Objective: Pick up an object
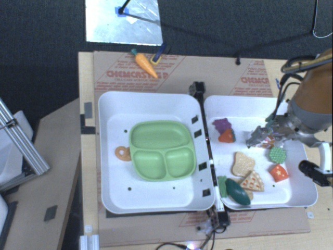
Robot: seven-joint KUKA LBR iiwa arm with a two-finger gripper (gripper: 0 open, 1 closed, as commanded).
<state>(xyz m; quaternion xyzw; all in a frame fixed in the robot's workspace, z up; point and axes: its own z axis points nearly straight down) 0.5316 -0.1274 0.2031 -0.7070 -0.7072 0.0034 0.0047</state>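
My gripper [261, 137] hangs low over the right bin [260, 104], in its middle right part. Just below it lies a green round waffle piece [278, 154]. A purple toy [222, 124] and a red-orange toy [226, 136] lie to its left. Nearer the front are a bread slice [242, 164], a pizza slice [252, 182], a red pepper piece [279, 173] and a dark green vegetable [237, 192]. I see nothing held in the gripper.
The left bin [112, 191] holds a green divided plate [161, 150] and a small pretzel ring [123, 153]. A toy carrot [145, 65] lies on the board behind the bins. A dark divider [204, 139] runs between the bins.
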